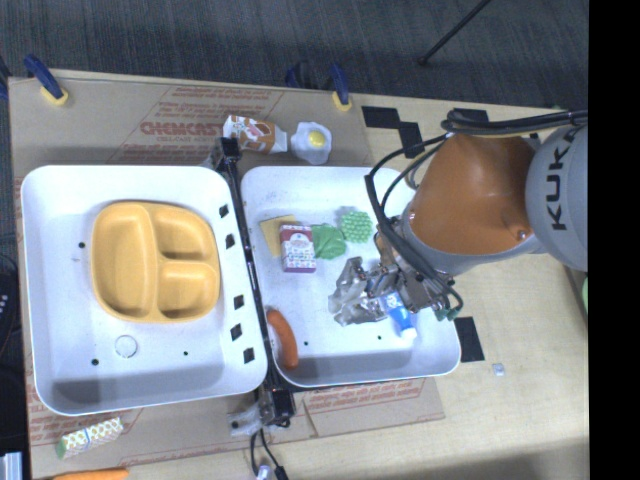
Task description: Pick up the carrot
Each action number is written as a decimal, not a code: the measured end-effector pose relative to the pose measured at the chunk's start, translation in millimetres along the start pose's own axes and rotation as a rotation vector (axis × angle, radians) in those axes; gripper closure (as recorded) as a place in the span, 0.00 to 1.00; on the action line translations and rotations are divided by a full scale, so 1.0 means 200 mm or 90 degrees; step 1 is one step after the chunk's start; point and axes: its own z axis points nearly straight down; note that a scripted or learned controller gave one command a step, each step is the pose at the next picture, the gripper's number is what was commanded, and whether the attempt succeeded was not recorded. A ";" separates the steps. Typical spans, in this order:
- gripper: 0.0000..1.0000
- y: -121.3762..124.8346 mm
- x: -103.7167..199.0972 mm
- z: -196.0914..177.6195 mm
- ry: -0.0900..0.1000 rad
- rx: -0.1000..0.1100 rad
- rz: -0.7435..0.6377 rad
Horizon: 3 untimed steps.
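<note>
The carrot [283, 337], short and orange, lies against the left wall of the right bin [436, 353], near that bin's front left corner. Nothing touches it.

Farther back in the same bin sit a small red and white carton [297, 247], a yellow wedge [272, 231] partly under it, a green leafy piece [327, 240] and a green dotted piece [357, 225], all clustered close together.

The gripper [358, 295] hangs over the middle of the right bin, to the right of the carrot and apart from it. Its metal fingers [350, 278] point toward the left; whether they are spread or pressed together cannot be told from above. A small blue and white object [402, 320] lies just beside the gripper, on its right. The grey arm with its broad orange band [470, 203] reaches in from the right, with black cables looping over it.

The left bin [50, 268] holds a yellow divided plate [155, 260] with three compartments.

Behind the bins, on the cardboard-covered tabletop [180, 118], rest a small orange and white pack [250, 133] and a white and yellow egg-like toy [312, 142]. Blue clamps [45, 78] grip the back edge of the cardboard. In front of the left bin lies a small patterned wrapper [90, 436].
</note>
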 end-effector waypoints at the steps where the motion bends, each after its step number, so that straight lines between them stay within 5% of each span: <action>1: 0.00 0.00 0.00 0.00 -0.001 0.001 0.000; 2: 0.00 0.03 -0.30 0.41 -0.001 0.000 -0.075; 3: 0.00 0.18 -0.72 0.02 -0.004 0.002 -0.109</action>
